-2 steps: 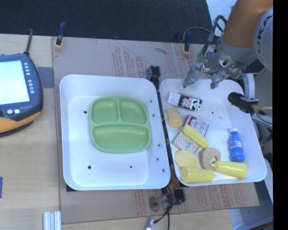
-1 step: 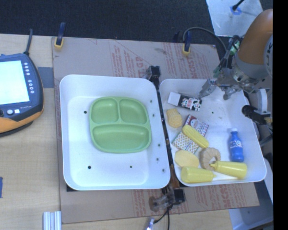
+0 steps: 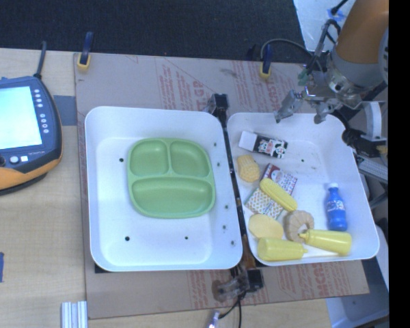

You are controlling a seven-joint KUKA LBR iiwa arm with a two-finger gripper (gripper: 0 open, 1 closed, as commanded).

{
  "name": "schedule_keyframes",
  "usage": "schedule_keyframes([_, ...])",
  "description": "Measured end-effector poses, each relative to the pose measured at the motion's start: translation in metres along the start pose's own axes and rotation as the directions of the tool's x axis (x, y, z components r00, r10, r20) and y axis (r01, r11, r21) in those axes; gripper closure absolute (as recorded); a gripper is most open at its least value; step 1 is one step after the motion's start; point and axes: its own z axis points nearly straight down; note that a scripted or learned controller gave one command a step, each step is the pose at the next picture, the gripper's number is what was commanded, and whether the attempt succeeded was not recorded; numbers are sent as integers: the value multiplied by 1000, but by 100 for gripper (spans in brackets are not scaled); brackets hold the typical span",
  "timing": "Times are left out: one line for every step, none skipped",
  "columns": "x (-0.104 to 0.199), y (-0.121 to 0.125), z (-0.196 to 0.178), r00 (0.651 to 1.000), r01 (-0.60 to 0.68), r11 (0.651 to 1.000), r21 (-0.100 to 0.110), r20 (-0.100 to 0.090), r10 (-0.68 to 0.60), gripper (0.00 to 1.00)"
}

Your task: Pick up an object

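My gripper (image 3: pixel 302 115) hangs open over the far edge of the right bin (image 3: pixel 359 176), its two fingers spread with nothing between them. Below it in that bin lie a small black-and-white carton (image 3: pixel 263 144), a corn cob (image 3: pixel 278 195), a blue bottle (image 3: pixel 336 208), a yellow bottle (image 3: pixel 326 238), a doughnut (image 3: pixel 297 221), a red-and-white packet (image 3: pixel 283 178), a waffle (image 3: pixel 260 202) and pale yellow pieces (image 3: pixel 248 168). The carton lies nearest the gripper, a little down and to its left.
The left bin (image 3: pixel 102 183) holds a green divided plate (image 3: pixel 171 178). A tablet-like pendant (image 3: pixel 17 128) lies on the bench at the far left. Clamps (image 3: pixel 84 55) sit along the back of the cardboard sheet.
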Motion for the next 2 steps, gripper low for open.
schedule_keyframes([40,0,-13,1000,0,1000,0,0,0,0])
schedule_keyframes([-46,-2,128,1000,-2,1000,5,1,2,0])
